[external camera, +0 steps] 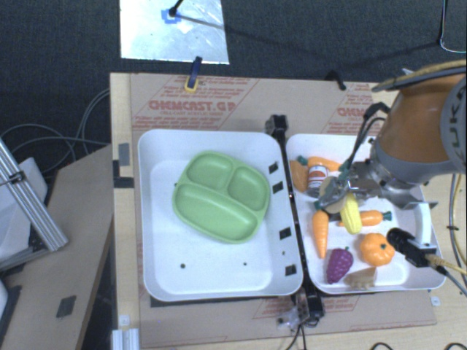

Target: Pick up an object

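The right bin (430,286) holds several toy foods. A small can (317,176) and an orange piece (300,172) lie at its far left. Nearer the front are a carrot (320,233), a yellow corn-like piece (351,214), a second carrot (371,216), a purple grape bunch (338,264), an orange pumpkin (376,249) and a tan piece (359,277). My gripper (332,193) hangs low over the bin's middle, just front-right of the can and beside the top end of the yellow piece. The wrist hides what lies right under it.
The left bin (157,268) holds a green divided plate (221,196). A black divider with clips (288,210) runs between the bins. The arm's grey and orange body (423,122) covers the right bin's far right corner.
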